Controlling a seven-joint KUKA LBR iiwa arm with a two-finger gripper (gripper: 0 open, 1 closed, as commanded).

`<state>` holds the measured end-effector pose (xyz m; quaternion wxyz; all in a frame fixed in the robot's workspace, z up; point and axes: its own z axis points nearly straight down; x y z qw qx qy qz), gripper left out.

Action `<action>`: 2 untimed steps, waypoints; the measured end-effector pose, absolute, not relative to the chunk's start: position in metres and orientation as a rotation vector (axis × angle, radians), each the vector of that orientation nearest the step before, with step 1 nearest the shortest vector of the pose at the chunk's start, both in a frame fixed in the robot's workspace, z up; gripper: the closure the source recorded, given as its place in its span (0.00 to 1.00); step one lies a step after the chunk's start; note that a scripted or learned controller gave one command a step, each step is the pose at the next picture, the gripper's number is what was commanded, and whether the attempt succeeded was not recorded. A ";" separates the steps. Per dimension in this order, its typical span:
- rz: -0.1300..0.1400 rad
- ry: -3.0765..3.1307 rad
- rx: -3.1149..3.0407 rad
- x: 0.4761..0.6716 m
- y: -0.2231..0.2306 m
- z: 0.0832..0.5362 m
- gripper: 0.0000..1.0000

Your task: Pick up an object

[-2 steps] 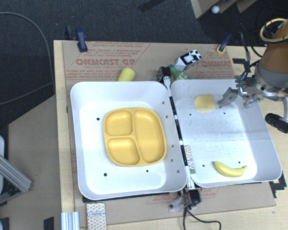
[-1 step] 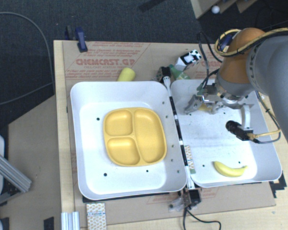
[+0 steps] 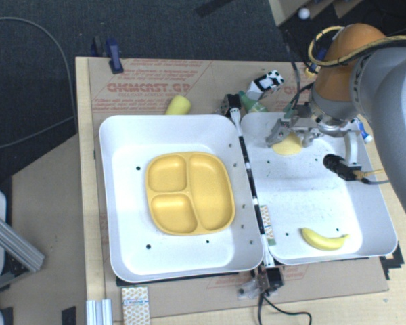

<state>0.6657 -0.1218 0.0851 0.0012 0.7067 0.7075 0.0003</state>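
gripper (image 3: pixel 291 133) sat low in the upper left corner of the right bin (image 3: pixel 365 212), close to its far wall and the divider between bins. fingers straddled a pale yellow object (image 3: pixel 288 146), touching it or just above; couldn't tell whether they actually gripped it. banana (image 3: pixel 323 239) lay near the bin's lower edge, well apart, open floor between. left bin (image 3: pixel 122 181) held a yellow divided plate (image 3: pixel 189 191), centred, with free margin all round.
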 end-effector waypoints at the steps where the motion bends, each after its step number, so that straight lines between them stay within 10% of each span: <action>1: -0.002 2.220 2.213 0.667 -0.123 0.097 1.00; 2: -0.002 2.220 2.213 0.666 -0.122 0.097 0.00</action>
